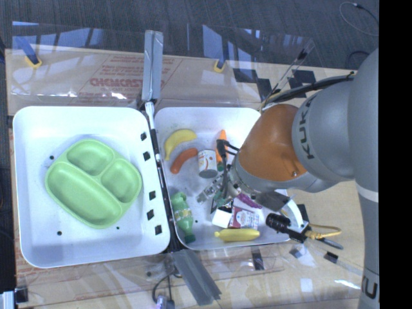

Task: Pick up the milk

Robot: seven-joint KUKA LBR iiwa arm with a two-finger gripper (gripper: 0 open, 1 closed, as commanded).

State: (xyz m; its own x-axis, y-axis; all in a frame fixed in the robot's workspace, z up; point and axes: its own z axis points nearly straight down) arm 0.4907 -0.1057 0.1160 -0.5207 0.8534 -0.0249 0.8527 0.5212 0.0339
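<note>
Gripper (217, 193) hangs low in the right bin (193, 118); we cannot tell how it is set. Just below and right of it, near the bin's lower edge, we see one milk carton (243, 217), lying flat. Around it we count two yellow bananas (178, 138) (237, 235), one orange sausage (183, 159), one can (206, 163), one carrot (222, 137) and one green bottle (181, 210). At frame left, the other bin (29, 172) holds one green divided plate (93, 182). Both bins sit on a wooden bench (309, 275) with grey carpet (193, 5) beyond.
</note>
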